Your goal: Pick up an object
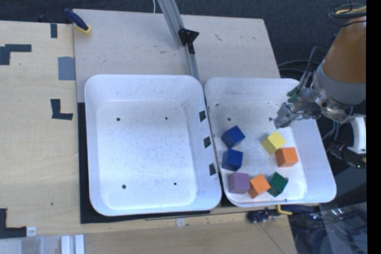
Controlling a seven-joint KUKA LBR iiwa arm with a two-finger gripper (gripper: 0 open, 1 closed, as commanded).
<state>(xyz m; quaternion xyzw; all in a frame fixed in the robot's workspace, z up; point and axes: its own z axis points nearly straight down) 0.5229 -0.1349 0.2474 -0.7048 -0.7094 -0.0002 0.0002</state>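
Reaching in from the right of the camera view, the arm [348, 62] hangs its gripper [281, 121] over the upper part of the right bin [253, 89], nothing visibly between its tips; whether the jaws are spread or pressed together cannot be told. Just below it lies a yellow cube [274, 142] touching an orange cube [287, 156]; two blue cubes [233, 136] sit nearer the bin's left wall; a purple cube [239, 182], a second orange cube [259, 185] and a green cube [277, 183] line the near edge; the left bin [95, 92] sits alongside.
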